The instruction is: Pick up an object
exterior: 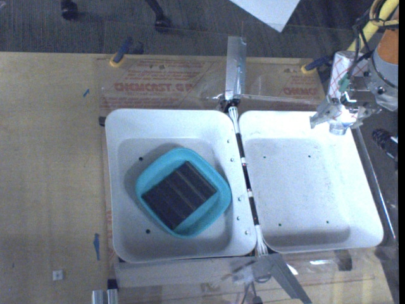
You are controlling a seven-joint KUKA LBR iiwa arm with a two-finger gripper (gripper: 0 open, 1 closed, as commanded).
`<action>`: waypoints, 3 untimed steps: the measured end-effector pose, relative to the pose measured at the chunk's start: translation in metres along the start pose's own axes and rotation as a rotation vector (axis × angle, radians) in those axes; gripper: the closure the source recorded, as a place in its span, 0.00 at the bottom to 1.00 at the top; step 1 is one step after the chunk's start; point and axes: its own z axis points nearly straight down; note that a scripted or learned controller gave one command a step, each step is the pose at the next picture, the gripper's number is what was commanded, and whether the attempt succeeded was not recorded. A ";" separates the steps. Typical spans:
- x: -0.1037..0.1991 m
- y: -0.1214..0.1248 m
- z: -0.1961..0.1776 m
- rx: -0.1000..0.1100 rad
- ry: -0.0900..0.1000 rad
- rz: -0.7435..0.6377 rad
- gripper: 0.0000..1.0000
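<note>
Claw (334,118): hangs at upper right, over the far corner of the right bin (370,198), on the grey arm (387,56) with yellow cabling. Blurred and bright against the white rim; how far open, cannot tell. Nothing seen in its hold.

Right bin: lies directly beneath the claw, white floor dotted with small holes.

Divider (243,170): runs between the two bins as a dark and white strip, from the far metal bracket (235,68) toward the near edge.

Left bin (117,170): holds the likely target, well apart from the claw and across the divider.

Dish (147,181): teal, square with rounded corners, sits turned at a slant in the middle of the left bin, flat on the floor and clear of all four walls.

Block (179,194): dark, ribbed, rests inside the dish and covers most of its floor.

Handling, as a judgement: looks like thin moulded plastic, light, fairly stiff, smooth and likely slippery. Best taken by pinching the raised teal rim at one side, where the wall stands free of the block; offers too broad a span for a hold across the whole dish. Risks tipping under a one-sided lift, with the block sliding out. Alternatively, take the block across its narrow width, if the ribs give purchase.

Bench (50,170): tan, bears both bins.
</note>
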 end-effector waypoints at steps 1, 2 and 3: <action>0.000 0.000 0.000 0.000 0.000 0.000 0.00; -0.001 0.001 -0.010 -0.002 -0.001 0.000 1.00; 0.044 -0.005 0.183 -0.002 0.000 0.166 1.00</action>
